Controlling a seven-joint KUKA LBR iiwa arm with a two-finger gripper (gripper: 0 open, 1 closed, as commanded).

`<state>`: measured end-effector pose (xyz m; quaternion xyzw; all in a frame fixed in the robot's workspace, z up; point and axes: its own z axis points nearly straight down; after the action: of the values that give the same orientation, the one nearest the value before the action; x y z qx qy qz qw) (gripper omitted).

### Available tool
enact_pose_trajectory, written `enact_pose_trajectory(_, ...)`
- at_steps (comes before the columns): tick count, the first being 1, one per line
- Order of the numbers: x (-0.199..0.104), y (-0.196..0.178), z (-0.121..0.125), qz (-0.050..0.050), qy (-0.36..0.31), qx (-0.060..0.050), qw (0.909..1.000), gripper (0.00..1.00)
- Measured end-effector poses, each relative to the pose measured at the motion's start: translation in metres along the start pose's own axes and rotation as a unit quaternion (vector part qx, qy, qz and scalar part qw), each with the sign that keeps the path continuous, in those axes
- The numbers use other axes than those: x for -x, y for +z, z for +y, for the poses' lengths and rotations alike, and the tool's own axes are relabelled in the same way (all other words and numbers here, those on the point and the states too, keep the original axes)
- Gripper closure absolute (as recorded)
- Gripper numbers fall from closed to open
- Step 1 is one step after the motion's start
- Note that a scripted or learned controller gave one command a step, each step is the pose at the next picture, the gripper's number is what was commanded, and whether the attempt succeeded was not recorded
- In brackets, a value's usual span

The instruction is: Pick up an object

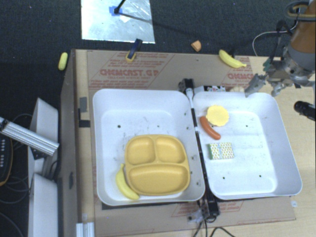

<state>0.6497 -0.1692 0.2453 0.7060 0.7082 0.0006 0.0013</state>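
The right bin (276, 147) holds a round yellow disc (217, 115), an orange-red sausage (210, 128) just below it, and a green-and-white checkered block (220, 151). A yellow divided plate (157, 163) lies in the left bin (143, 107), with a banana (124, 181) against its lower left edge. My gripper (264, 85) hangs over the far right corner of the right bin, above and to the right of the disc. It is open, with nothing between its fingers.
A second banana (231, 59) lies on the bench behind the right bin, and a small orange piece (196, 45) sits beyond it. A blue-and-yellow clip (133, 49) rests at the bench's far edge. A yellow item (62, 60) lies off the bench's left corner.
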Motion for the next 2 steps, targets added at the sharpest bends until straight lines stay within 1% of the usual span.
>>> enact_pose_trajectory(1,-0.045,0.087,0.009,0.001,-0.001,-0.001,1.0,0.0)
enact_pose_trajectory(2,-0.083,0.161,-0.001,-0.001,0.001,0.0,1.0,0.0)
